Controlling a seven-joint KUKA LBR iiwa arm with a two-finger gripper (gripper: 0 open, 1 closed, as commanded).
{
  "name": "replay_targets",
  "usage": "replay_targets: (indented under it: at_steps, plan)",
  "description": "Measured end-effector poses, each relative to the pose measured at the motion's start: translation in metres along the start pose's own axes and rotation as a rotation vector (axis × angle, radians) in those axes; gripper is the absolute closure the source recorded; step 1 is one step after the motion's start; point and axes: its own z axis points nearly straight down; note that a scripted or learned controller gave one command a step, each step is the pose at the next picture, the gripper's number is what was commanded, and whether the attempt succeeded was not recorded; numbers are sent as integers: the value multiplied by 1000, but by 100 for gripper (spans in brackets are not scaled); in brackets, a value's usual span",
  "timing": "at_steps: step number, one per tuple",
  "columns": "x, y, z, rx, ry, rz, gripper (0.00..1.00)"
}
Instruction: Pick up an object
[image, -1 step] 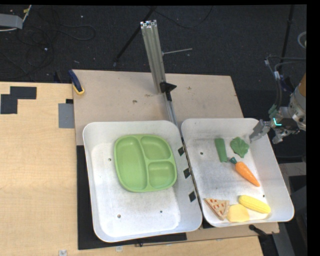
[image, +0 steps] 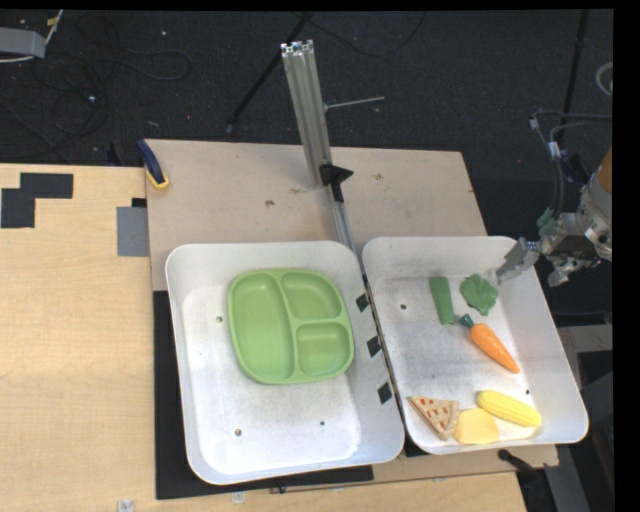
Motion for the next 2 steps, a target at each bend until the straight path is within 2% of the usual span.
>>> replay_targets:
  at_steps: [1, 2]
  plan:
    - [-5, 0, 63, 7, 2, 1, 0]
    - [-5, -1, 107, 6, 2, 1, 0]
